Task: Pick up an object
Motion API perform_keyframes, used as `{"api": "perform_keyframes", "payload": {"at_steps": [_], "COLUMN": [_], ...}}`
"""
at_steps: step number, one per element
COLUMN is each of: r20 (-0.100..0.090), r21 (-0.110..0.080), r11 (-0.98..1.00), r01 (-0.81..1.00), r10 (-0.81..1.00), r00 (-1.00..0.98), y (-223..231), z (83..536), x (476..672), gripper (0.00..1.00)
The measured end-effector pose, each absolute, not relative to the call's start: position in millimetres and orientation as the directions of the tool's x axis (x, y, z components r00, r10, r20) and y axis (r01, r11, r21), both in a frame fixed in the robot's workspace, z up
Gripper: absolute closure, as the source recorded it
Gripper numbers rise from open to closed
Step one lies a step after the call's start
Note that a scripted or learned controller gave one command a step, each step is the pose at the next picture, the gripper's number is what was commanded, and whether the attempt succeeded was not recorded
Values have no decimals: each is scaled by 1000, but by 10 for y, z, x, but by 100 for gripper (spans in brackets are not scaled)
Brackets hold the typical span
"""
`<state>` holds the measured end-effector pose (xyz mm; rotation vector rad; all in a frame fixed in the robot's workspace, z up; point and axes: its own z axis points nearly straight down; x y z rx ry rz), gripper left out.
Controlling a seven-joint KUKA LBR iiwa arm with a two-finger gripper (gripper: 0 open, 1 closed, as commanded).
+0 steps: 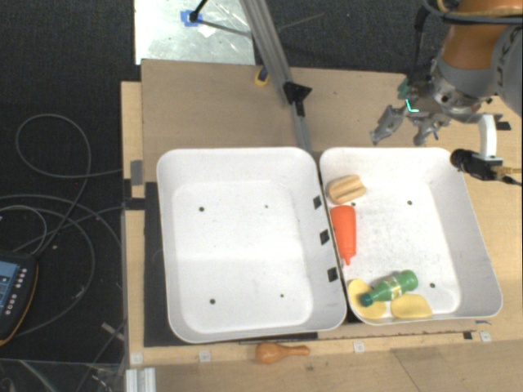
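Observation:
The right bin [458,219] holds a tan bread roll [346,189] near its far left corner. An orange carrot [344,232] lies lengthwise along the bin's left wall. At the near left corner a green bottle [390,287] rests across two yellow pieces [411,306]. My gripper [406,128] hangs open above the far rim of the right bin, its two fingers spread, with nothing between them. It is well beyond and to the right of the bread roll.
The left bin [237,243] stands beside the right one. A tan pear-shaped toy [280,351] lies on the bench in front of the bins. A grey pole [274,51] slants across the back of the bench. Cables lie on the floor at left.

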<state>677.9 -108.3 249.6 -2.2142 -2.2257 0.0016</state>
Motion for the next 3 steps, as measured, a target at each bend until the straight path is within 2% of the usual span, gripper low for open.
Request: {"api": "perform_keyframes", "payload": {"at_steps": [1, 2, 3], "r20": [-1, 0, 0], "r21": [2, -3, -2], "r11": [7, 3, 0], "r01": [1000, 1000, 1000], "r10": [1000, 1000, 1000], "r00": [-7, -3, 0], "y": [-1083, -1099, -1099], "z": [2524, 1900, 1400], "x": [6786, 6764, 6661], "gripper": [0, 0, 0]}}
